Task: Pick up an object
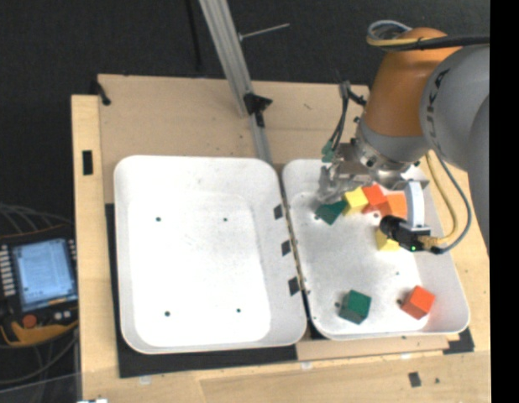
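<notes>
Across the pale wooden surface [192,116] sit two shallow white plastic bins: the left bin [201,250] and the right bin [385,267]. Grey arm with orange band [411,82] reaches over the right bin's far end. Jaws [333,193]: state cannot be told. Dark green block [330,213] lies just below them, seemingly the target, approach step in hand; next, a descent and closing. Nearby: yellow block [356,198], orange block [374,195]. Apart: green cube [354,306], orange cube [417,301]. Dark floor beyond; lit handheld screen [43,271] at left.
</notes>
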